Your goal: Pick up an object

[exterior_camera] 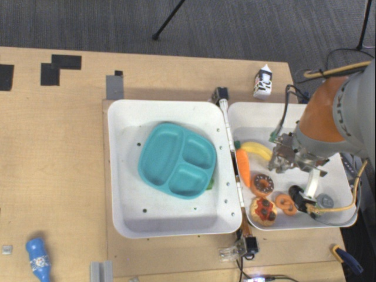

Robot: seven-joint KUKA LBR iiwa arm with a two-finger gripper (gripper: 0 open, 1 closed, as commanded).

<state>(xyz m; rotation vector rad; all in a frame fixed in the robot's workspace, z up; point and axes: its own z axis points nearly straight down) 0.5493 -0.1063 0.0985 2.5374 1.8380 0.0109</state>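
Note:
My gripper [281, 157] hangs low in the right bin [294, 111], just right of a yellow banana [255, 150]. An orange carrot [243, 167] lies along the bin's left wall. Below the gripper sit a round dark-topped pastry [262, 184], an orange ring-shaped piece [286, 203] and a red-and-yellow food toy [264, 211]. Nothing shows between the gripper and these things that tells of a hold. The arm covers the bin's right half.
The left bin [126, 216] holds a teal divided plate [178, 159] with a bit of green [210, 184] peeking from under its right edge. A small white carton [264, 81] stands on the bench behind the right bin. A blue toy [38, 258] lies at the bench's near left.

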